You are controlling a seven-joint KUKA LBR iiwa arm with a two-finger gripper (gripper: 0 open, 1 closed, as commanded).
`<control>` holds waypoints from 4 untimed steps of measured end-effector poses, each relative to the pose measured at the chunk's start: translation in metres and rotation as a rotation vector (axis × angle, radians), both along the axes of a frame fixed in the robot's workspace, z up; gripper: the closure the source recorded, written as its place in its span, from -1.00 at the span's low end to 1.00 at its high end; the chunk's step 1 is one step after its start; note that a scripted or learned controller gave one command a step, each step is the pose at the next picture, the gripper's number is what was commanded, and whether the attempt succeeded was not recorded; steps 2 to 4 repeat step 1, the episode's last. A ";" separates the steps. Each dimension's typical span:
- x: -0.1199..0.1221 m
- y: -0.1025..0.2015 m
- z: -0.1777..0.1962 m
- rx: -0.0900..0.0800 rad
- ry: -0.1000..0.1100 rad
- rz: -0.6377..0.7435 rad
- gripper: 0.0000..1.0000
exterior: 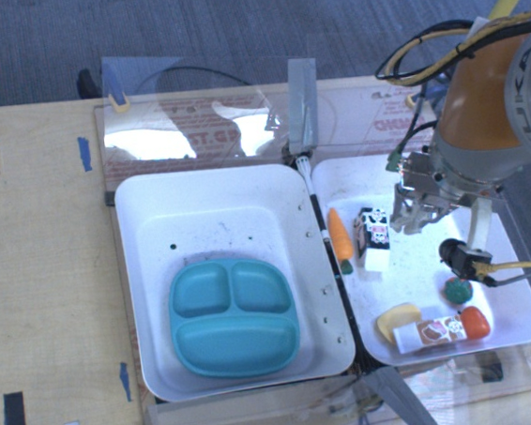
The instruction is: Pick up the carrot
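The carrot (341,237) is small and orange with a green end, lying along the left wall of the right bin (522,321), green tip toward the near side. My gripper (414,216) hangs over the right bin's upper middle, to the right of the carrot and apart from it, with a black-and-white carton (375,228) between them. Nothing shows between its fingers, and their spread is hard to read from this angle.
The left bin (143,210) holds a teal divided plate (232,317). In the right bin lie a white block (376,260), a yellow piece (396,317), a white bottle with a red cap (441,331) and a small green ball (459,290). A black cable end (461,256) hangs nearby.
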State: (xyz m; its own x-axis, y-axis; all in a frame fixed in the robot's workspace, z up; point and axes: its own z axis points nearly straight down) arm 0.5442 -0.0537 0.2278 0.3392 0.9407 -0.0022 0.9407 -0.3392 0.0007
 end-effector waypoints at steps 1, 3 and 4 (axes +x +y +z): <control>-0.022 -0.017 0.033 0.001 -0.002 -0.335 1.00; -0.022 -0.017 0.033 0.001 -0.002 -0.335 1.00; -0.022 -0.017 0.033 0.001 -0.002 -0.335 1.00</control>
